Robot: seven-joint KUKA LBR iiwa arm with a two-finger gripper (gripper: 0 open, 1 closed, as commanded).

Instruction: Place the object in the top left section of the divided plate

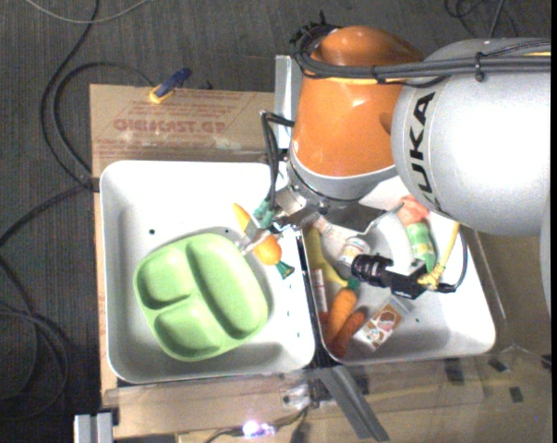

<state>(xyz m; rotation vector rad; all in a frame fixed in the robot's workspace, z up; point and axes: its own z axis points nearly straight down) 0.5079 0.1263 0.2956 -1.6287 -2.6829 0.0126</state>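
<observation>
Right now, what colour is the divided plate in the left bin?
Light green, all over. The camera view shows the divided plate plainly, lying in the left bin.

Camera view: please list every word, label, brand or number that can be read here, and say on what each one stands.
"KU": the top of large black letters down the grey arm; the rest is cut off.
Red print on the cardboard sheet: upside down and too faint to read.
Small packet in the right bin: printed, but too small to read.

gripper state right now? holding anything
gripper: shut on a small orange object, held at the upper right rim of the green divided plate in the left bin.
</observation>
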